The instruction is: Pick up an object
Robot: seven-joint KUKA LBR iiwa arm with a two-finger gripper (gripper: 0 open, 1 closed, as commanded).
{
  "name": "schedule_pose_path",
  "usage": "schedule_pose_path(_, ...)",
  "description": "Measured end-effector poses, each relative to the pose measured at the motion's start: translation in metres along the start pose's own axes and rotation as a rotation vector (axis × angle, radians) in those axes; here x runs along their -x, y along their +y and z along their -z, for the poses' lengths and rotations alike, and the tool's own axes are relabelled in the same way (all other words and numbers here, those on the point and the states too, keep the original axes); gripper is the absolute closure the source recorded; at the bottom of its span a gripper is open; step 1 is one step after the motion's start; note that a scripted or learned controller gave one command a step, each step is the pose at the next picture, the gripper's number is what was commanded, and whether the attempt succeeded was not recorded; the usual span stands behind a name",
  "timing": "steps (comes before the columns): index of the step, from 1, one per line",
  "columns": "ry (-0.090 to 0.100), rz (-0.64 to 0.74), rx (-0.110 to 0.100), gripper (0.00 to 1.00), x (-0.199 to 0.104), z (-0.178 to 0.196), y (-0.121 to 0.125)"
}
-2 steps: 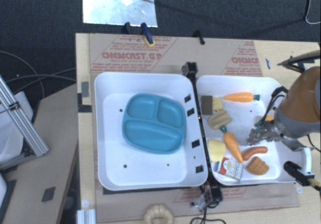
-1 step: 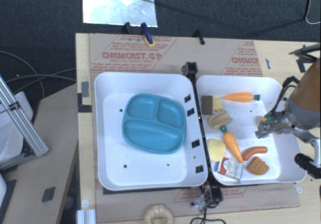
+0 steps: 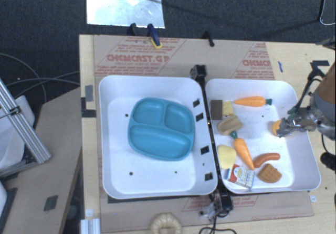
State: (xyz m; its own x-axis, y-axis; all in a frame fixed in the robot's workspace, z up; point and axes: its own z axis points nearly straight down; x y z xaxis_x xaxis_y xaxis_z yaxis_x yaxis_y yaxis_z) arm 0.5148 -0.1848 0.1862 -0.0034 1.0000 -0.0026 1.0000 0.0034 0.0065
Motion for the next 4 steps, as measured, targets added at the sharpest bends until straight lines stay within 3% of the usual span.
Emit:
schedule_pose_path(1,0.001,0.001,-0.001,1.00,0.001,0.041,0.002)
schedule_pose_path(4,0.005,0.008,-0.003,1.00,-0.166,0.045,0.048)
